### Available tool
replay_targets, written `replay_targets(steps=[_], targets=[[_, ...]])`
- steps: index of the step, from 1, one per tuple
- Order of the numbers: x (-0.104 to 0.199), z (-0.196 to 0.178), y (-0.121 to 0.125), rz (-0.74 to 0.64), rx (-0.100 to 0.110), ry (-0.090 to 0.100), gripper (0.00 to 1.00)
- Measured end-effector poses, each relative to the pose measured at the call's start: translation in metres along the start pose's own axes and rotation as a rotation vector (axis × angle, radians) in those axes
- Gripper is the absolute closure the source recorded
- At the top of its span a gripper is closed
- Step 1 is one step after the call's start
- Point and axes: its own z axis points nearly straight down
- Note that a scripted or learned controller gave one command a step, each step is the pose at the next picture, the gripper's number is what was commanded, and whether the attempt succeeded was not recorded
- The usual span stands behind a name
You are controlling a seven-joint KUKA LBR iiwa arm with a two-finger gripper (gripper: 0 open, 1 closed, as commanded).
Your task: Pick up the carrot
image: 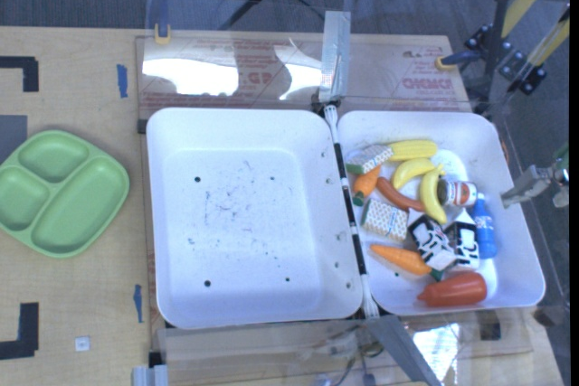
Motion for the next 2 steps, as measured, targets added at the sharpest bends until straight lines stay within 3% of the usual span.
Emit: replay_targets(steps=[1, 2], targets=[[-0.016, 0.116, 0.001, -0.075, 0.0, 0.0, 0.0], [0.075, 0.197, 0.105, -0.175, -0.006, -0.001, 0.0]])
